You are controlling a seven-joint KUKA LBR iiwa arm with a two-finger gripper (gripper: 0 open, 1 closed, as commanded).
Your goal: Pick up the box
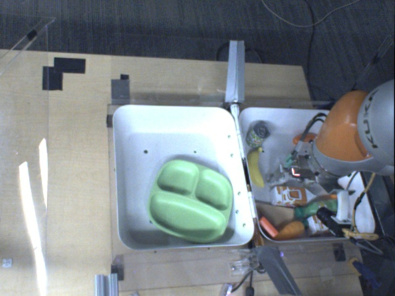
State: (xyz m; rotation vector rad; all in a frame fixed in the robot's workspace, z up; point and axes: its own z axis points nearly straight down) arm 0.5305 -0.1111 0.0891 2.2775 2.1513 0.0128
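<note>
The box (pixel 289 195) is small and white with orange-brown print. It lies flat in the right bin (pixel 278 117), near the middle of its front half. My gripper (pixel 295 170) hangs low over that bin, just behind the box and slightly to its right, under the orange band of the arm (pixel 343 134). The gripper's dark body hides what is directly beneath it. I see nothing held in it.
Around the box lie a banana (pixel 255 168), a grey round can (pixel 258 131), a carrot (pixel 289 229), an orange-red piece (pixel 267 226) and a green item (pixel 311 211). A green divided tray (pixel 191 199) sits in the left bin (pixel 173 125). Cables hang at the right.
</note>
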